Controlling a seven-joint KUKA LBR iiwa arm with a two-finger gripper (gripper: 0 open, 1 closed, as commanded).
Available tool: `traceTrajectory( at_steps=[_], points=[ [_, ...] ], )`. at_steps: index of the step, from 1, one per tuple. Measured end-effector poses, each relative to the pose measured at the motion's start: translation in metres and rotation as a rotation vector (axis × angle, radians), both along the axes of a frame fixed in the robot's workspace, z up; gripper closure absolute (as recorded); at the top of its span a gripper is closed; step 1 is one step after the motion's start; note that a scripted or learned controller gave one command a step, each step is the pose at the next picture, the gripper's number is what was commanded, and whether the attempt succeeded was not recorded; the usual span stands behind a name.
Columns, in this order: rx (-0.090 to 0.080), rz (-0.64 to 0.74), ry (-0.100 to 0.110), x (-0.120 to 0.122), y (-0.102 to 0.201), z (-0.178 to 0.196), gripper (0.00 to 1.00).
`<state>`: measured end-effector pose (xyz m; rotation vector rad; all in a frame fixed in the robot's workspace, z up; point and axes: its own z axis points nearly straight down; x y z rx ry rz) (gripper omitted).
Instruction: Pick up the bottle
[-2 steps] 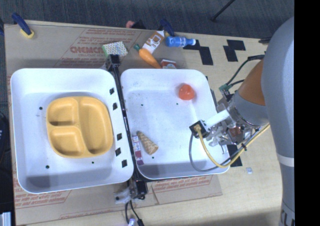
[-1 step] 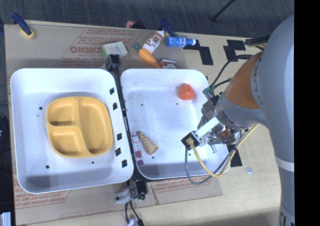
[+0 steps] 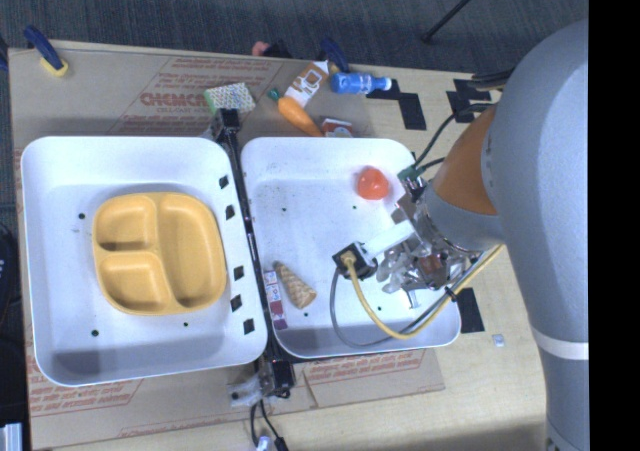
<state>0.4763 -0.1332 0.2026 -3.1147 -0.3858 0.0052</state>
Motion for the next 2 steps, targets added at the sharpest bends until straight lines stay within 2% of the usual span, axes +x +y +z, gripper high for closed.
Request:
traceTrajectory(
  at_steps=[1,2],
  points=[
    [0.0,0.107,-0.001,0.0,-0.048,-0.004,1.0],
    [0.0,-0.039,0.0,-0.001,-0.061,0.004,1.0]
  ],
)
